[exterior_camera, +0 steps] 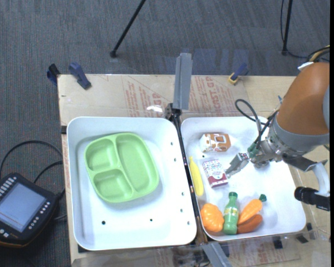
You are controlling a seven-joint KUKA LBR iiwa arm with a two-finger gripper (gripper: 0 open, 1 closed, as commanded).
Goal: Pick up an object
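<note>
Dark carpet under a cardboard-topped bench (128,96). Hung low over the right white bin (278,204), the tool (237,164) slanted toward a small red-and-white carton (214,172) just beside its tip; finger state impossible to tell. Nothing gripped. Beyond: yellow banana (196,176), green bottle (230,213), orange carrot (250,209).

Bench (128,96) with two white bins (78,149) side by side

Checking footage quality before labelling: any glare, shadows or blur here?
Camera view: even, soft lighting, faint shadows under the gripper; mild sheen on the right bin floor; small toys like the green bottle look slightly soft, still recognisable.
</note>
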